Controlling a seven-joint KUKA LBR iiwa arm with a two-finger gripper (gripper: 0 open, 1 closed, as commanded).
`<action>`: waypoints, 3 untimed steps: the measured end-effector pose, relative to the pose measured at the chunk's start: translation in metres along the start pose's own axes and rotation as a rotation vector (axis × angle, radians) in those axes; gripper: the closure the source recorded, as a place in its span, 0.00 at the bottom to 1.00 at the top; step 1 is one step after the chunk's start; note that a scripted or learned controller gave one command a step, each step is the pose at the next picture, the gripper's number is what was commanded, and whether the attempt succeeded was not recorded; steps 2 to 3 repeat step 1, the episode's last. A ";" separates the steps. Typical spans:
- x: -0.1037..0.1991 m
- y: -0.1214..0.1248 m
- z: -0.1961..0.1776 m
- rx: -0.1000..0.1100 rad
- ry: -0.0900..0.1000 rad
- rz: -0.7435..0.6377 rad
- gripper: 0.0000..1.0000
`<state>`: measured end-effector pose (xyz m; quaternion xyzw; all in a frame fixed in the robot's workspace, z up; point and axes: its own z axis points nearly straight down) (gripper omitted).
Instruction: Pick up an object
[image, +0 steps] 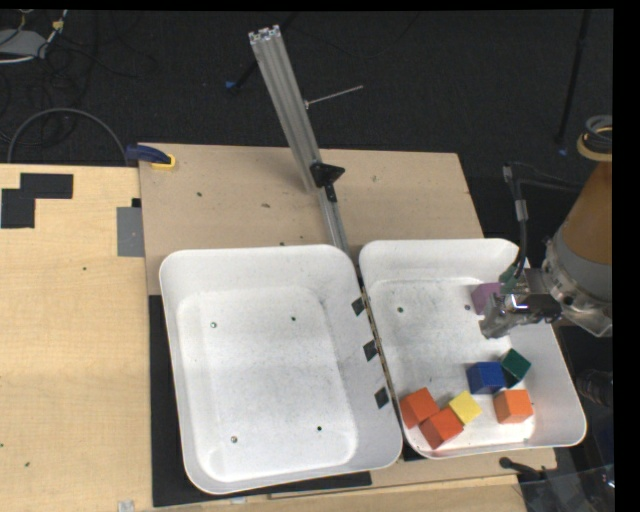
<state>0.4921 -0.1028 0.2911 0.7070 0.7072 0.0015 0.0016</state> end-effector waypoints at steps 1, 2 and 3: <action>0.001 0.000 0.005 0.007 0.000 -0.004 0.00; 0.001 0.000 0.005 0.007 0.000 -0.004 0.00; 0.001 0.000 0.005 0.007 0.000 -0.004 0.00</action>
